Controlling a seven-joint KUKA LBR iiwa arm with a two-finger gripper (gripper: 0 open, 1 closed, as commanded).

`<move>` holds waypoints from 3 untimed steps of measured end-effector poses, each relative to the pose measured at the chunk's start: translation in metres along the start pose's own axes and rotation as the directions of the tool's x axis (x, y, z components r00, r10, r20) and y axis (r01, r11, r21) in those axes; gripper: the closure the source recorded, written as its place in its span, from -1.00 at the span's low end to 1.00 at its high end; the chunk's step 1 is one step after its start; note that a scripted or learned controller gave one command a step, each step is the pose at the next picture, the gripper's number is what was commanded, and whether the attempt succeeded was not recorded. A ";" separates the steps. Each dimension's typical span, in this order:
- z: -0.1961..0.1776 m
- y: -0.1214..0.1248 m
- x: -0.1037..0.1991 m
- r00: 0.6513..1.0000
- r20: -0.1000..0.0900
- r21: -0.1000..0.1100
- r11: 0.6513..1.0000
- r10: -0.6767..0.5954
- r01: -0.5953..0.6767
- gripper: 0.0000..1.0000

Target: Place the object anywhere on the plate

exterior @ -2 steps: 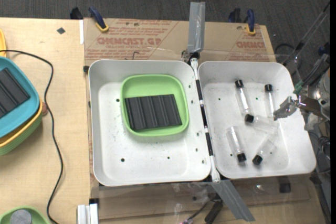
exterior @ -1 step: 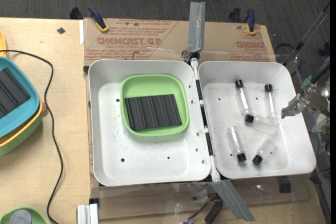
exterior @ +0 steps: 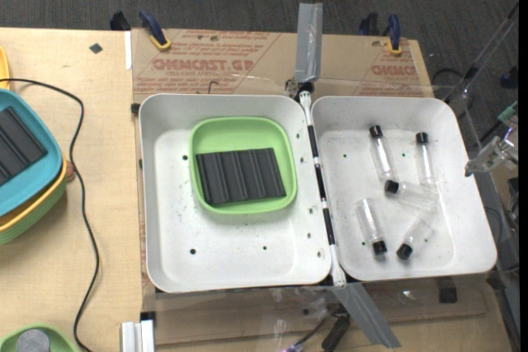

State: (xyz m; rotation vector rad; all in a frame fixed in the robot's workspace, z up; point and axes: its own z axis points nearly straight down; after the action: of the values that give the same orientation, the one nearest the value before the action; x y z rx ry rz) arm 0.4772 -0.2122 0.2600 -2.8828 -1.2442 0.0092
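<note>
Stacked teal bowls (exterior: 25,169) at desk (exterior: 82,78) left edge; black cable (exterior: 82,202) alongside; clamped cardboard sheet (exterior: 223,62) behind bins.

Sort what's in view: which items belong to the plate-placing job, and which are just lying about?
Job:
- green plate, in the left bin
- clear vials with black caps, loose in the right bin

Lying about:
- dark ribbed pad on the plate
- teal and green plates at far left
- black cable
- blue clamps
</note>
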 end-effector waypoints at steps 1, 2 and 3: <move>-0.008 0.003 -0.004 0.983 0.001 0.001 0.983 0.186 -0.186 -1.00; -0.018 0.007 -0.008 0.954 0.001 0.001 0.954 0.301 -0.301 -1.00; 0.000 0.006 -0.007 0.883 0.000 0.002 0.883 0.469 -0.469 -1.00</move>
State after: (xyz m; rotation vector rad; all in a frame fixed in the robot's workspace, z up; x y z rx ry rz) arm 0.4769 -0.2220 0.2598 -3.0975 -0.5112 0.0106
